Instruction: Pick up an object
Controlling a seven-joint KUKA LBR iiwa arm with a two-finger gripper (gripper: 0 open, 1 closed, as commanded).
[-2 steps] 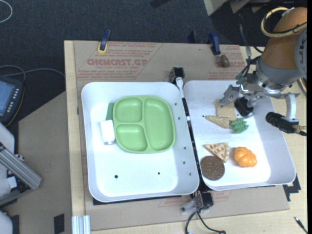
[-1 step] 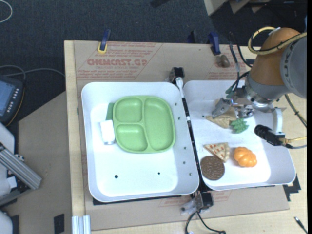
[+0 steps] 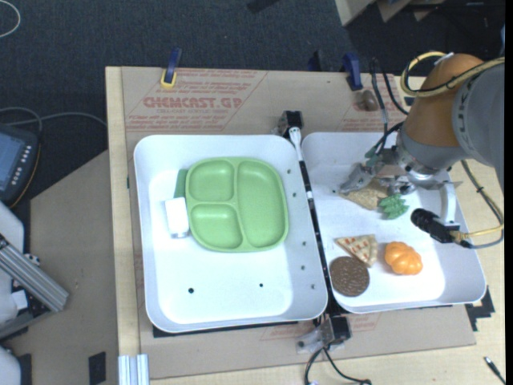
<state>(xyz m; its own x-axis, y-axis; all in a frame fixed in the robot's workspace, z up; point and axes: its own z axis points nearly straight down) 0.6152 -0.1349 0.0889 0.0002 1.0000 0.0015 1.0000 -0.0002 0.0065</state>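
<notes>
A desk (image 3: 240,87) carries two shallow white bins. The left bin (image 3: 232,295) holds a green divided plate (image 3: 237,203) with a small white block (image 3: 176,216) touching its left edge. In the right bin (image 3: 457,283), the grey arm's jaws (image 3: 377,181) are low over a flat tan piece (image 3: 365,196) and a green leafy item (image 3: 393,207), probably seeking a grasp. Whether the jaws are wide or closed cannot be told; the wrist hides them. Nearby lie a sandwich wedge (image 3: 357,247), brown cookie (image 3: 349,275) and orange pumpkin-like toy (image 3: 402,258).
</notes>
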